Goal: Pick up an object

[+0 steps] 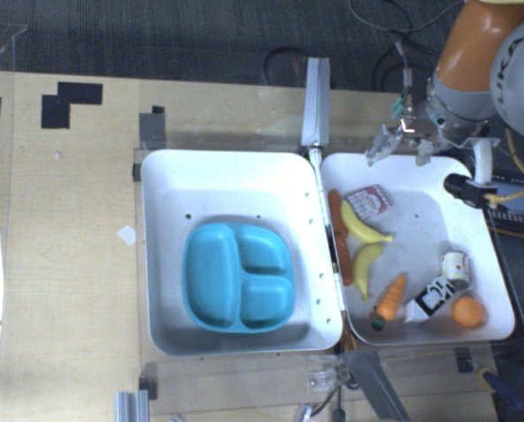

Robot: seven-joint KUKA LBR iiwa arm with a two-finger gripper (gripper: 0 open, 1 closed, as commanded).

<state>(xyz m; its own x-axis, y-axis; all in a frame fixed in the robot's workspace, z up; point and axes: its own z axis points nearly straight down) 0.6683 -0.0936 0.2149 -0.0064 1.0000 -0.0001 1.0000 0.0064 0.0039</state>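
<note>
My gripper [400, 150] hangs open over the far rim of the right bin [420, 205], nothing between its fingers. Below it in that bin lie a red-and-white packet [367, 202], two bananas [365, 226] [365, 267] and a long reddish sausage [338, 236] along the left wall. Nearer the front are a carrot [390, 298], a black-and-white box [433, 299], a small white cup [455, 265] and an orange [467, 312]. The packet is the closest thing to the gripper, a little toward the front and left of it.
The left bin [165, 236] holds a blue divided plate [240, 275]. A metal bar [314, 104] stands behind the seam between the bins. Cables [385, 11] trail behind the right bin, and a black fitting [466, 187] of the arm overhangs its right rim.
</note>
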